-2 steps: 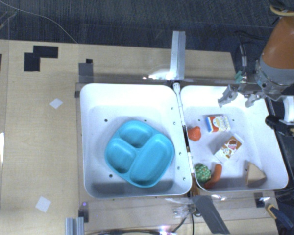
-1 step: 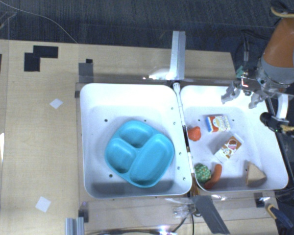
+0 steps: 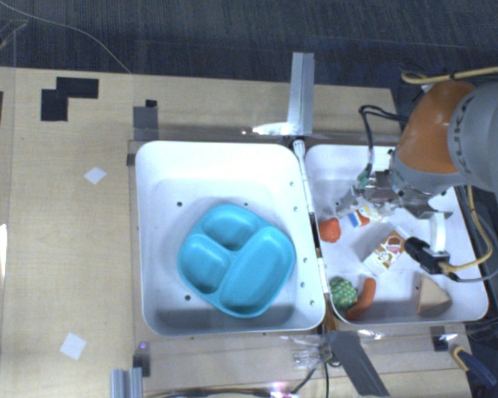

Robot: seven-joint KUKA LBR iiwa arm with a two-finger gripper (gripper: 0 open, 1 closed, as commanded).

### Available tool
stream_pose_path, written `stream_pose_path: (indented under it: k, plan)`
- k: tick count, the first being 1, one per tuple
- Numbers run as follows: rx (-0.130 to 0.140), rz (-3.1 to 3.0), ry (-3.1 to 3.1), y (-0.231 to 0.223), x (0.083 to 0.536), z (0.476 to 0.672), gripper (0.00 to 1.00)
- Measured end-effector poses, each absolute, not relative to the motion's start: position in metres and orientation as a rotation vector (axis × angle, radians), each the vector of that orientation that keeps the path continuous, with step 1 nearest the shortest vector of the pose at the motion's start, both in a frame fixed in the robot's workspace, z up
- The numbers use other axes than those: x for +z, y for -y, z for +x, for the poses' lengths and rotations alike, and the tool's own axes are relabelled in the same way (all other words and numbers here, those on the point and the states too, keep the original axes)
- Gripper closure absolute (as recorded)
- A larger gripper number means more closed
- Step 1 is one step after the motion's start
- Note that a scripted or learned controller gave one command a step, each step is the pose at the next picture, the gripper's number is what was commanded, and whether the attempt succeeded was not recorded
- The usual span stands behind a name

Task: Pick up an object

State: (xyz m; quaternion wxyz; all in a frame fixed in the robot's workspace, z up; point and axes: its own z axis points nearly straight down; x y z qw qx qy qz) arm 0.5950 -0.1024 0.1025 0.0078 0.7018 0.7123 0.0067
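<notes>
Just left of the gripper (image 3: 367,199), an orange ball (image 3: 329,230).

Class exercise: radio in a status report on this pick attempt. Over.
Gripper low in right bin, grip unclear. Red ball and small carton lie loose nearby. Blue tray in left bin, clear of arm.

Arm (image 3: 448,139) over rt bin (image 3: 332,160), blue tray (image 3: 236,259) left

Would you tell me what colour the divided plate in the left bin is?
Light blue divided plastic plate; the camera view shows it.
</notes>
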Motion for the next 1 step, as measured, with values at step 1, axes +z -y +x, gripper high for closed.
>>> stream_pose_path:
  k: [1]
  plan:
    - [0.02, 1.883, -2.477, 0.0874, 0.0989, 0.6123, 0.0]
